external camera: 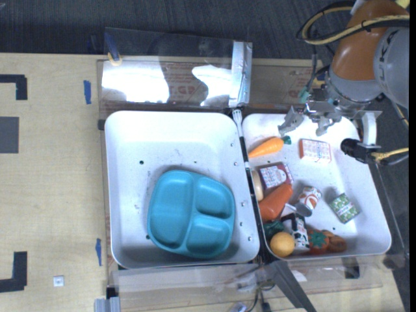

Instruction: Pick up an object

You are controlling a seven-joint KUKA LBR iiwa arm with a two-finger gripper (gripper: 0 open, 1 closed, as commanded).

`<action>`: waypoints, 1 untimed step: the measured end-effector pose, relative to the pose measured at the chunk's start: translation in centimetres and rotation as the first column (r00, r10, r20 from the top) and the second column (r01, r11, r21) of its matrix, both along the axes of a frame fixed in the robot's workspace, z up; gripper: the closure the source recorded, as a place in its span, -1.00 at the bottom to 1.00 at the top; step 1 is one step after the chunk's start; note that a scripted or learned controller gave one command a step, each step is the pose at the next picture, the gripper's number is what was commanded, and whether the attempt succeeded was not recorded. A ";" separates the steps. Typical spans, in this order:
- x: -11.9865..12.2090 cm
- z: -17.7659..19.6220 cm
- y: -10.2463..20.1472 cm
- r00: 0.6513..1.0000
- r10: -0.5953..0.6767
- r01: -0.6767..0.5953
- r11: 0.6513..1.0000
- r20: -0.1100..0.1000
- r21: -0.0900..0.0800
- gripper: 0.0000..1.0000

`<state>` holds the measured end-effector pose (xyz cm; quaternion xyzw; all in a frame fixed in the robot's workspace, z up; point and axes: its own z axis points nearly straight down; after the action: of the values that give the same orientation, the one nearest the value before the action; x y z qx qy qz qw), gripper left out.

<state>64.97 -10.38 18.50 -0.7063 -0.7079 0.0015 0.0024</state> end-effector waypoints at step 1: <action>-2.3 -1.8 -9.2 0.996 -0.086 0.086 0.996 -0.003 -0.002 -1.00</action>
<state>62.70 -19.53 16.65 -0.7361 -0.6768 0.0030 0.0028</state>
